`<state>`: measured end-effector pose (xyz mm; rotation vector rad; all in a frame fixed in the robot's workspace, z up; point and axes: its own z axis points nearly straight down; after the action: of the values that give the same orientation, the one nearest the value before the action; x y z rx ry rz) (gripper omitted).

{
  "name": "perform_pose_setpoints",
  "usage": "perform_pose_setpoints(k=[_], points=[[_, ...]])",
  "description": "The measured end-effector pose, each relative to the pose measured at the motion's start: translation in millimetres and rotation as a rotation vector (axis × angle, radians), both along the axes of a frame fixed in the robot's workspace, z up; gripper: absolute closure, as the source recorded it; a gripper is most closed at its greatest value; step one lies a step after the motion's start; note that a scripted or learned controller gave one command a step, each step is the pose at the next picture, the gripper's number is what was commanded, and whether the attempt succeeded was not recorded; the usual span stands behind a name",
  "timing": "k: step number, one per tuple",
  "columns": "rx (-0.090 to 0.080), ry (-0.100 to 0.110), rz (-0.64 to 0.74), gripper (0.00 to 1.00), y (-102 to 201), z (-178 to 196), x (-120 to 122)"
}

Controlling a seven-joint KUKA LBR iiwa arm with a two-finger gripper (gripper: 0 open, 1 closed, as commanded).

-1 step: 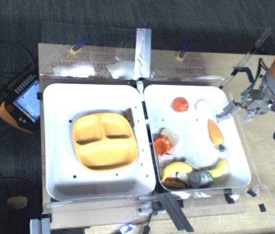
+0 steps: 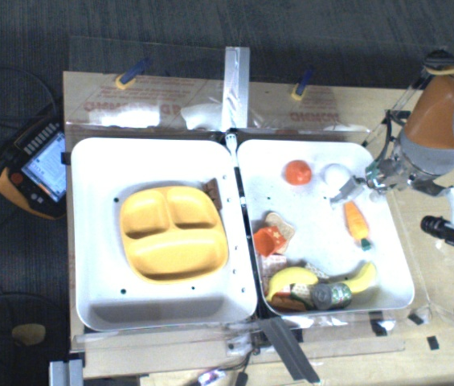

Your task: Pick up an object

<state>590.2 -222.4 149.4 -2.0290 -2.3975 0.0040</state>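
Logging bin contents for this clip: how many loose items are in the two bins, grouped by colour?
Yellow: 3 – tray, banana, lemon
Red: 2 – tomato, red piece
Orange: 1 – carrot
White: 1 – ball
Brown/tan: 2 – bread, dark piece
Grey: 1 – can
Total: 10; the pile at the front may hide more.

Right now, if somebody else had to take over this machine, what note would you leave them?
Gripper: low over the right bin, near its far right side; nothing seen held in it.
Right bin: red ball, white ball, carrot, banana, other toys along the near wall.
Left bin: yellow divided plate.
Done: nothing picked up.
Left: grasp one object and lift it.
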Motion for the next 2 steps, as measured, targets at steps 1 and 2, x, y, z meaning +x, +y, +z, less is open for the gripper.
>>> perform_pose_setpoints(k=[1, 2], points=[[0.009, -0.008, -0.106, 0.0, 8.0, -50.4, 10.0], [0.005, -0.006, -0.105, 1.0, 7.1, -42.4, 9.4]])
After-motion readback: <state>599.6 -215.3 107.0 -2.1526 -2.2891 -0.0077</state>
